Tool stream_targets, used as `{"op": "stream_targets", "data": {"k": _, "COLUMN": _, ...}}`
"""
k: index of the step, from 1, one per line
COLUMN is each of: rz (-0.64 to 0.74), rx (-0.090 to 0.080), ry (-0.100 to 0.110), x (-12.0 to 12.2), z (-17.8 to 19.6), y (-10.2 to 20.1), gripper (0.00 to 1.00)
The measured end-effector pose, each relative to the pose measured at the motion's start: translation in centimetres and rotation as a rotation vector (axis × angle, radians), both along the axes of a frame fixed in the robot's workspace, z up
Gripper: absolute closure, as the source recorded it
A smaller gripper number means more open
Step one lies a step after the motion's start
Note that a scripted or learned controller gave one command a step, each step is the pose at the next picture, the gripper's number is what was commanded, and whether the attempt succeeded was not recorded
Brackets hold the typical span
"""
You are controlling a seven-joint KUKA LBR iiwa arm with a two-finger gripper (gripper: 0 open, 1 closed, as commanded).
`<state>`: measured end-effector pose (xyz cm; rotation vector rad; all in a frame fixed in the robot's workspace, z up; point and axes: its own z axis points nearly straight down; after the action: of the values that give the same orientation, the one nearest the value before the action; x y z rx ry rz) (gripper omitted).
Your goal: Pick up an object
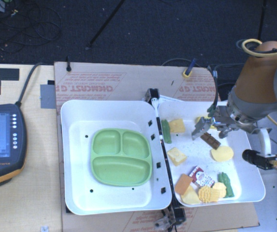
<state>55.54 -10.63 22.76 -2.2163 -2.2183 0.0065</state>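
Toy foods crowd the right bin's near corner. Tool, fingers spread, hovers above a brown piece, apparently not touching. Risk: off-centre closure could push the piece aside.

A small brown block lies tilted on the right bin's floor, beside a yellow round piece.

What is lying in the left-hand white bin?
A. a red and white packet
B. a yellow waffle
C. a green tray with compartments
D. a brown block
C: the green tray with compartments lies by itself in the left bin, while the small food-like pieces are all in the right bin.
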Motion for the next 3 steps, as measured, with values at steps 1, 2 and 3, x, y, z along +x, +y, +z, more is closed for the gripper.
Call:
{"op": "stream_targets", "data": {"k": 1, "rz": 0.000, "rx": 0.000, "ry": -0.007, "x": 2.9, "z": -13.0, "y": -6.6, "gripper": 0.00}}
{"op": "stream_targets", "data": {"k": 2, "rz": 0.002, "rx": -0.001, "ry": -0.007, "x": 8.3, "z": -12.5, "y": -5.3, "gripper": 0.00}}
{"op": "stream_targets", "data": {"k": 3, "rz": -0.002, "rx": -0.006, "ry": -0.012, "x": 9.0, "z": -4.2, "y": -11.0, "gripper": 0.00}}
